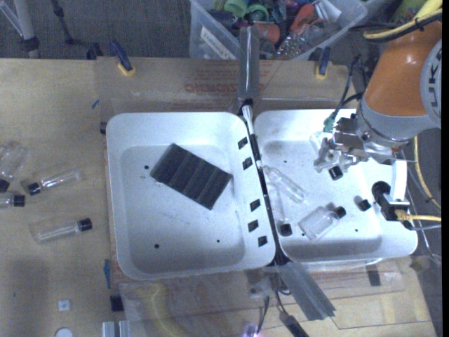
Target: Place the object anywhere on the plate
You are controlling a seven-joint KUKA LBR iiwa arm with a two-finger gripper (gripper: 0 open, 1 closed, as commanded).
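I see the dark ribbed plate (191,175) in the left bin (126,128); 2 clear bottles (319,220) in the right bin (400,241). I cannot tell the gripper's (335,161) grip state.

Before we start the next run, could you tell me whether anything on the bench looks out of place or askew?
Yes. Several small clear bottles lie tipped over on the bench left of the bins, outside them. In the left bin the dark ridged plate sits askew. Two more bottles lie on their sides in the right bin.
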